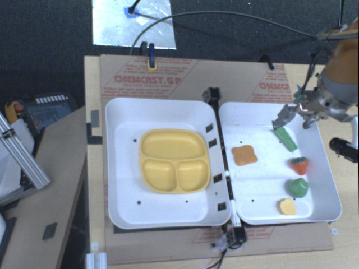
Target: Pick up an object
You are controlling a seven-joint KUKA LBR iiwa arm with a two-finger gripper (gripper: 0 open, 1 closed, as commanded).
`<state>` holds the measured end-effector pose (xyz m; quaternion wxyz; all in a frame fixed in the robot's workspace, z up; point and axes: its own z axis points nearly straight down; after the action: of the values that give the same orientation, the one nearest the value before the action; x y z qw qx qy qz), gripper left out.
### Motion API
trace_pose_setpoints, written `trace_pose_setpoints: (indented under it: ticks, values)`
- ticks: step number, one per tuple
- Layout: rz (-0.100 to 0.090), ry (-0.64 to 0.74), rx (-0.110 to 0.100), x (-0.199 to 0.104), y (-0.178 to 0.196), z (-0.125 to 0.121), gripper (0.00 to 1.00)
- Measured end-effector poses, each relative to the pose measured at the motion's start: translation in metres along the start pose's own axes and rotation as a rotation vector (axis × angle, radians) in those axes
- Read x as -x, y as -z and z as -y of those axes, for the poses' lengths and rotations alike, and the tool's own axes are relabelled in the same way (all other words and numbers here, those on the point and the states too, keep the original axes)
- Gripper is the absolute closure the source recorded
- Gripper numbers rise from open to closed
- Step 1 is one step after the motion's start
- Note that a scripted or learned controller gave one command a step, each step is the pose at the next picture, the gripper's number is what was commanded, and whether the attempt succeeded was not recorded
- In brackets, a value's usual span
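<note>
My gripper hangs over the far part of the right bin, its two fingers spread apart and nothing between them. A green cylinder lies tilted just below and in front of the fingertips, apart from them. Further along the bin's right side sit a red-orange piece, a round green piece and a small yellow piece. A flat orange slice lies near the bin's left side.
The left bin holds a yellow divided plate. A black divider runs between the two bins. A black robot part sticks out past the right bin's right rim.
</note>
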<state>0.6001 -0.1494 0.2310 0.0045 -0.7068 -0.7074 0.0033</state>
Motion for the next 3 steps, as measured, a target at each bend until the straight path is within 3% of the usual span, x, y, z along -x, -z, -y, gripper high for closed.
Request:
trace_pose_setpoints:
  ticks: [1,3]
  values:
    - [0.002,0.003,0.012,0.0,0.008,-0.002,0.0]
    - [0.001,0.001,0.009,-0.009,-0.086,-0.009,0.0]
